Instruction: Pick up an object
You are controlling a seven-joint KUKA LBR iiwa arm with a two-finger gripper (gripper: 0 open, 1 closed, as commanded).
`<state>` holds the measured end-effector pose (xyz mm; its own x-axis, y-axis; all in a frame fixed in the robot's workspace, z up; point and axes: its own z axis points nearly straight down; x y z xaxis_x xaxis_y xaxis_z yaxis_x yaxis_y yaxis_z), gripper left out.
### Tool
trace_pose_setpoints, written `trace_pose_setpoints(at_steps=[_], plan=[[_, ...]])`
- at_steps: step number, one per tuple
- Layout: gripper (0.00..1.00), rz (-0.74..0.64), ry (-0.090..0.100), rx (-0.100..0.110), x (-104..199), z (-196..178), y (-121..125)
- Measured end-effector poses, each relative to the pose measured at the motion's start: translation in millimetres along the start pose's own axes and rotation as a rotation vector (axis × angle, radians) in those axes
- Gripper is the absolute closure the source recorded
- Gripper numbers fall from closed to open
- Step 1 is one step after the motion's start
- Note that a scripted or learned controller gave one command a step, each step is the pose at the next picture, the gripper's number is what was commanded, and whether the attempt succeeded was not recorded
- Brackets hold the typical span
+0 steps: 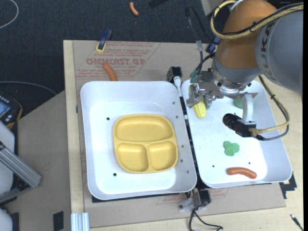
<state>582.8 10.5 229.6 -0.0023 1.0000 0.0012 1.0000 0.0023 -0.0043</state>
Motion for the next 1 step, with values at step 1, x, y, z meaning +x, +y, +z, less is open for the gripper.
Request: trace_pose_setpoints(at_steps=[1], plan=[[1.00, 0.002, -0.001, -0.007, 1.5, -4.0, 14.5]])
